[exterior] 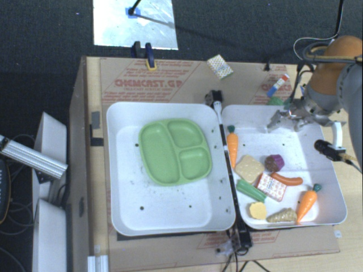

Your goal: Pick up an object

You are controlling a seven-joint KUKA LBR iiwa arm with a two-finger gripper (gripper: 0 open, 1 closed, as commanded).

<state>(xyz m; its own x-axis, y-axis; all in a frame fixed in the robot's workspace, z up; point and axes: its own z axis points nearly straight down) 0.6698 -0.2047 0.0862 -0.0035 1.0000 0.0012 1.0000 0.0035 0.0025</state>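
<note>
My gripper (279, 120) hangs over the far end of the right bin (334, 208), above bare white floor. Toy food lies nearer the front of that bin: a carrot (232, 145) along the left wall, a tan bread slice (248, 168), a purple piece (274, 162), an orange-red sausage (287, 180), a red and white box (270, 187), a green stick (250, 190), a yellow disc (258, 210), a pale cone (282, 215) and a second carrot (307, 203). None of them touches the gripper.
The left bin (122, 208) holds a green divided plate (174, 151). On the cardboard behind the bins lie a speckled block (219, 66) and a red, white and blue item (277, 86). A black part (329, 149) overhangs the right bin's right rim.
</note>
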